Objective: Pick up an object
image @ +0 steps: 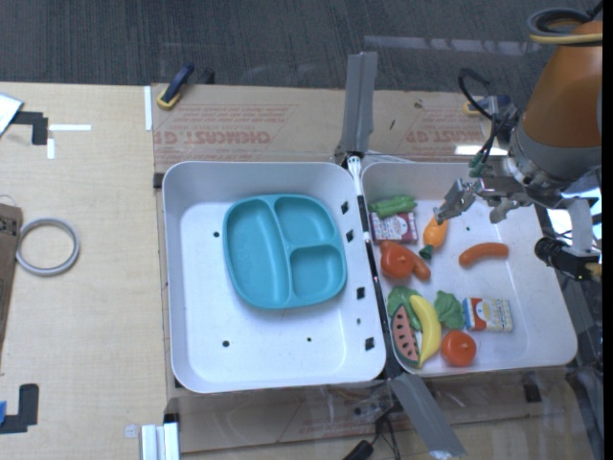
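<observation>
Tool [458, 202] hanging over the back of the right bin [551, 338], reaching in from the right, tips low and spread apart, nothing between them. Just under and left of the tips, a small orange carrot [436, 234] standing nearly straight up and down in the view, green end toward the tool. A little to the right, an orange sausage [483, 252] lying flat, long way running left to right, bare white floor all around it. Left of the carrot, a red packet [394, 227] and a green pepper [394, 204] close to the wall between the bins. Lower down, a tomato [396, 258], melon slice [405, 332], banana [426, 325], juice box [488, 313] and red ball [459, 349] packed close together. In the left bin [192, 286], a blue tray [283, 249] with lots of room around it. On the tabletop [77, 333], a tape ring [43, 245].
</observation>
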You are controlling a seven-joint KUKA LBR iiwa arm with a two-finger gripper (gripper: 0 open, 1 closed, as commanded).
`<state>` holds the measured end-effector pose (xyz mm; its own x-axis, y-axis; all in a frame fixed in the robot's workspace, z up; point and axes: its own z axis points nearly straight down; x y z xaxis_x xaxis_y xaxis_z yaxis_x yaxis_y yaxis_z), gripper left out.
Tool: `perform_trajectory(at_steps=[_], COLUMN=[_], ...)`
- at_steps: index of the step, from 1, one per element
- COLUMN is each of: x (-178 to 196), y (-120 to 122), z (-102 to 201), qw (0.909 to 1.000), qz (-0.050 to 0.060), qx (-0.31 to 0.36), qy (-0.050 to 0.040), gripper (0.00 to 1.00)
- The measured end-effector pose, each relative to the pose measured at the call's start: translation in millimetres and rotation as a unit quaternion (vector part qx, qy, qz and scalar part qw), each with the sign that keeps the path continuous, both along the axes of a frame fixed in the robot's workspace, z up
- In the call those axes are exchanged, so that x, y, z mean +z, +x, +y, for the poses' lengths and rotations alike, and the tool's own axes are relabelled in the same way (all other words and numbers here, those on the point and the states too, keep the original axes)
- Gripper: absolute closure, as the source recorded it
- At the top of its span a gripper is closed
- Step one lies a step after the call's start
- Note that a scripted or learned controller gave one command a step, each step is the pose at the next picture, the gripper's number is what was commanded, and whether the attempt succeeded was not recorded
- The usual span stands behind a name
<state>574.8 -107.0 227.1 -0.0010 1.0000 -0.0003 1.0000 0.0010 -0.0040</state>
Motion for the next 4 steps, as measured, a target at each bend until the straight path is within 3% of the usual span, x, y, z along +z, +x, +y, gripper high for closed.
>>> perform_trajectory(at_steps=[1, 2, 3, 4], x=[-134.8, -71.2, -64.9, -129.5], y=[14.3, 46.9, 63.7, 61.3], z=[-25.7, -78.2, 7.0, -21.8], qw=[0.9955, 0.9875, 0.9690, 0.9537], qz=[-0.003, -0.003, -0.003, -0.007], qx=[0.095, 0.158, 0.247, 0.301], qy=[0.0000, -0.0006, -0.0002, -0.0013], gripper=[0.00, 0.00, 0.00, 0.00])
